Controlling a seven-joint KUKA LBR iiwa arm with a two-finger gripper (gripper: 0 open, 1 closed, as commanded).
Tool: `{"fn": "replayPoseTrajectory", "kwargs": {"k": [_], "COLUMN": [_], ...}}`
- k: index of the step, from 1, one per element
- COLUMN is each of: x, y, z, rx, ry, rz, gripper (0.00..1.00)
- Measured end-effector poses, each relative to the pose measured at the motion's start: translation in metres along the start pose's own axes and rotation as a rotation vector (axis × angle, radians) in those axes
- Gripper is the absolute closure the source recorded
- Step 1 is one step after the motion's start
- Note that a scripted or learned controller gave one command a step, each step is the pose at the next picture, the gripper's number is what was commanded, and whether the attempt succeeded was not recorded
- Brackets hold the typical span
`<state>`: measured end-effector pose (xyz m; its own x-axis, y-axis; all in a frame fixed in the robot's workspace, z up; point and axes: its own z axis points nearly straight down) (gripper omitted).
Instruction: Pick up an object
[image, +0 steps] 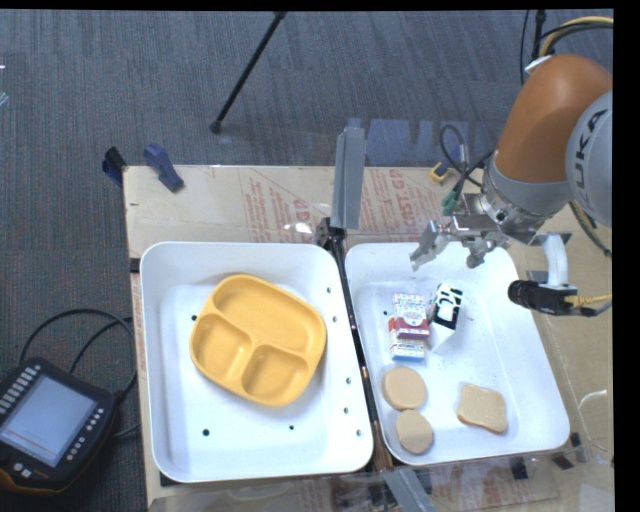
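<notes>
My gripper (449, 252) hovers over the far end of the right bin (520, 330), fingers spread open with nothing between them. Just below it in the bin lie a small black-and-white item (447, 305) and a red, white and blue packet (409, 325). Nearer the front of this bin sit two round tan biscuits (405, 388) (414, 431) and a tan toast-like slice (482, 408). A yellow divided plate (258, 338) lies in the left bin (170, 300).
A grey upright post (348, 185) stands at the back between the bins. A black cylinder with a cable (540, 294) juts out beside the right bin's far right rim. A handheld pendant (45, 425) lies on the floor at lower left.
</notes>
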<state>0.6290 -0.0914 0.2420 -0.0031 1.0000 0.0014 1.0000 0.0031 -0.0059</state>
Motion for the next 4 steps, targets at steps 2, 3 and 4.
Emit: {"fn": "replayPoseTrajectory", "kwargs": {"k": [2,3,4], "x": [-0.021,-0.013,0.0], "y": [-0.032,-0.009,-0.02], "z": [0.138,0.139,0.139], "rx": [-0.045,-0.031,-0.044], "ry": [-0.011,-0.003,-0.004], "rz": [-0.038,-0.024,0.017], "gripper": [0.0,0.0,0.0]}}
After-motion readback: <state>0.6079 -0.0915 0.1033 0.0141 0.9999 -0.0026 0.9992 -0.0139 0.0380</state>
